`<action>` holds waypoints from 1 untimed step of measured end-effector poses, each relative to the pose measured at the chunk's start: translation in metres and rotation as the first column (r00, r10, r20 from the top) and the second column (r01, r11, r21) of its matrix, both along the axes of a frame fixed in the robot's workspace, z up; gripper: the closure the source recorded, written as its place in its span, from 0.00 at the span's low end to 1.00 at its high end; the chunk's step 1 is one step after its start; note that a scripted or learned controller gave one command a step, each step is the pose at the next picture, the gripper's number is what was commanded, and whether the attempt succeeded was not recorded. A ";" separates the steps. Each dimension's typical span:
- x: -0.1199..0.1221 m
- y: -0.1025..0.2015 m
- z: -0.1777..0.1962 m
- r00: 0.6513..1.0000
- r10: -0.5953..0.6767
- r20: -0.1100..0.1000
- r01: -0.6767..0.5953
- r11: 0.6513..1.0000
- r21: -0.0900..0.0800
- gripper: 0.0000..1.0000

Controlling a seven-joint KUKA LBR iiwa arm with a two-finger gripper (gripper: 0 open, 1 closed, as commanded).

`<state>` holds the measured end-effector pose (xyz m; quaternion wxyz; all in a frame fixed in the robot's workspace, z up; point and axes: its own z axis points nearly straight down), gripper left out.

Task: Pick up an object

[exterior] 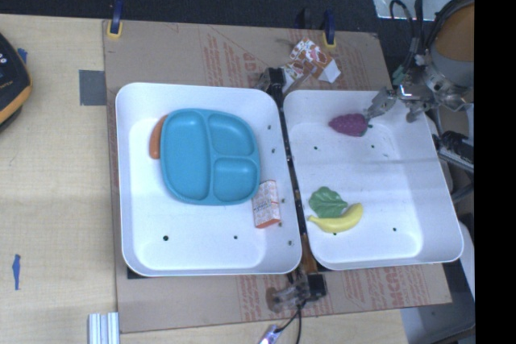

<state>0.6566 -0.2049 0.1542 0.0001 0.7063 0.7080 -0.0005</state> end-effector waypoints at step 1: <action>-0.001 0.039 -0.063 1.000 0.003 -0.004 -0.003 1.000 0.001 0.00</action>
